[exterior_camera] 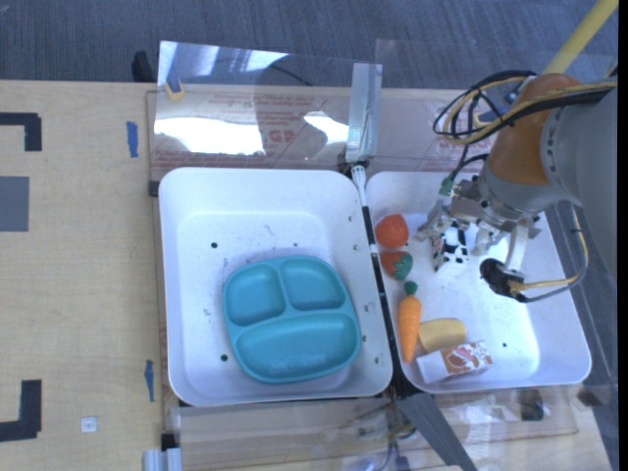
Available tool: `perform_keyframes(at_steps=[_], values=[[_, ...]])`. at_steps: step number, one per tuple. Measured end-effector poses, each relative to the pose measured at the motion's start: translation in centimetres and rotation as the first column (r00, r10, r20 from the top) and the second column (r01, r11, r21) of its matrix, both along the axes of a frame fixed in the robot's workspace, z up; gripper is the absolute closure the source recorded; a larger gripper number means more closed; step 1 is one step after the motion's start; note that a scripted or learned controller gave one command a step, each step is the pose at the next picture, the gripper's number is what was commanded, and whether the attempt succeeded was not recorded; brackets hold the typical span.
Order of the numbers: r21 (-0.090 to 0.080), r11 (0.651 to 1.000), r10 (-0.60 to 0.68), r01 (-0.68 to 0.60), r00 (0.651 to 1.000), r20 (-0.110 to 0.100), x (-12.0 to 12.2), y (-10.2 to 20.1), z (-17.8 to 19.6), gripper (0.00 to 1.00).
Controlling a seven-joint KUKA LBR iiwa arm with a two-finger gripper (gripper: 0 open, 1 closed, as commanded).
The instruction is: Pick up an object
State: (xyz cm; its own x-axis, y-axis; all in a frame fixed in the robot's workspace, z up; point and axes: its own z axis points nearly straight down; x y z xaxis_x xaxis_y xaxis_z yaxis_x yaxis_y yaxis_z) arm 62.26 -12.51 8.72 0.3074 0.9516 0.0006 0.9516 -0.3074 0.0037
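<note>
The metal two-finger pincer (pixel 453 246) hangs in the right white plastic bin (pixel 559 346), fingers apart around a small black-and-white toy cow (pixel 452 250) — near an orange plastic carrot (pixel 408 327).

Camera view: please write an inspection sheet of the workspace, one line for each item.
Surface: wooden bench bearing two white bins.
Job's things: right bin holds orange ball, carrot, yellow block, small carton, black-and-white toy.
Clutter: left bin holds blue divided tray.
Grippers: gripper low over the black-and-white toy.
Cables: black and yellow loops above the wrist.
Surroundings: clear panel behind the bins.
</note>
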Motion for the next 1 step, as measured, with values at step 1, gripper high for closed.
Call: perform_keyframes(at_steps=[1], values=[[0.0, 1.0, 0.0, 0.0, 1.0, 0.002, 0.09, 0.1, 1.02, 1.0]])
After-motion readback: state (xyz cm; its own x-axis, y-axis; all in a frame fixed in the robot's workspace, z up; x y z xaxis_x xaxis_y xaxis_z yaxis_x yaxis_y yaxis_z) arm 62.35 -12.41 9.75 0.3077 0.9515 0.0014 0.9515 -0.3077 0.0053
